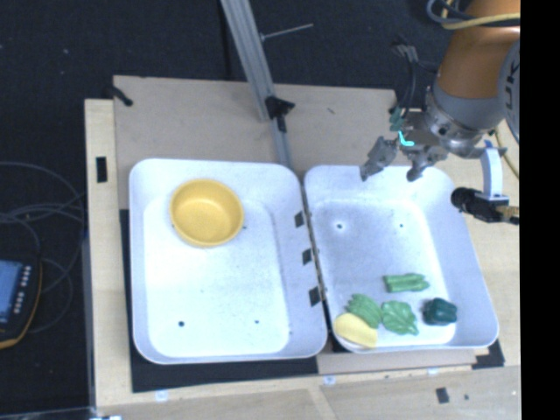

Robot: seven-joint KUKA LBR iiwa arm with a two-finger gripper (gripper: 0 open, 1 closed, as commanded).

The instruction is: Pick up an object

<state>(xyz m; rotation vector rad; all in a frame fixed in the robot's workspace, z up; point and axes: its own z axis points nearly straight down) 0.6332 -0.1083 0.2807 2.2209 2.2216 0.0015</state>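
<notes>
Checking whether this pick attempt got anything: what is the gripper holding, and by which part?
Nothing is held. The gripper hangs open over the far rim of the right bin, with no object between its fingers.

**Nothing legible**

From where I stand, no word, number, brand or sign can be read anywhere. The bins (pixel 219 261) carry only small dark dots, not characters. The handheld pendant (pixel 13 300) at the left edge has a lit bluish screen, but whatever it shows is too blurred and too small to make out. A small teal light glows near the gripper (pixel 395 169); it forms no letter or figure that I can tell. The dark tabs along the counter (pixel 175 103) edges bear no marks I can read.
</notes>
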